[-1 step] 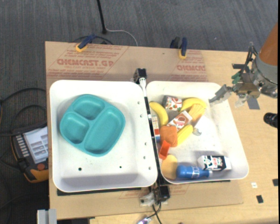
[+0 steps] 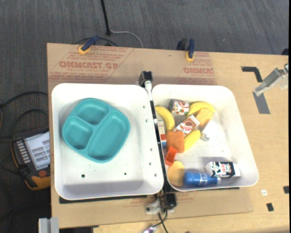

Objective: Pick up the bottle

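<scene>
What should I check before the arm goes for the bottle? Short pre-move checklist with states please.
1. Bottle located: ok. The blue bottle lies on its side near the front edge of the right bin.
2. Bottle top face free: ok. Nothing lies on it.
3. Side clearance: not ok. A milk carton touches its right end and a pale orange piece sits against its left end.
4. Bin wall clearance: not ok. The bottle is close to the front wall.
5. Hand parked outside the bins: ok, at the right edge above the bench.
6. Hand open: cannot tell.
</scene>
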Available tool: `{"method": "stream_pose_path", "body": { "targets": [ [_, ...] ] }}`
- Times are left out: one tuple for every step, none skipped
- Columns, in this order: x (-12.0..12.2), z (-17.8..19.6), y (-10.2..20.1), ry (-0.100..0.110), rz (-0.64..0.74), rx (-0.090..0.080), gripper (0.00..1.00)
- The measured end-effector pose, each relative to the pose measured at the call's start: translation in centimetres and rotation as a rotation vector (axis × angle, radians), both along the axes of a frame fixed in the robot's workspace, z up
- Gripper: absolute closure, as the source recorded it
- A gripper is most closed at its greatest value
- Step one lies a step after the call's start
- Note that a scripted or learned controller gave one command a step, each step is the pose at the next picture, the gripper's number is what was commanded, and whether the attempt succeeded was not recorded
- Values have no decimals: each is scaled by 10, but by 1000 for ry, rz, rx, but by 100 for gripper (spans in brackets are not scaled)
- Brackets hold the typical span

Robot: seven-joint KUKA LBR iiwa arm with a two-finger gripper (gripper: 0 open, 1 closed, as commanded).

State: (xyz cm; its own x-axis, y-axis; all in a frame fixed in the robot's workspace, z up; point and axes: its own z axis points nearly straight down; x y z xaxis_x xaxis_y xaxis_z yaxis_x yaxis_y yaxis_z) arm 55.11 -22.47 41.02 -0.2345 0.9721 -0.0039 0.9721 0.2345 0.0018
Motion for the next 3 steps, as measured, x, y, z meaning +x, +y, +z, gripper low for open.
{"method": "stream_pose_path", "body": {
  "targets": [
    [1,9,0,0,0,-1,100],
    [-20,-169,34,5,112,3,100],
    [38,-208,1,2,382,1,100]
  ]
}}
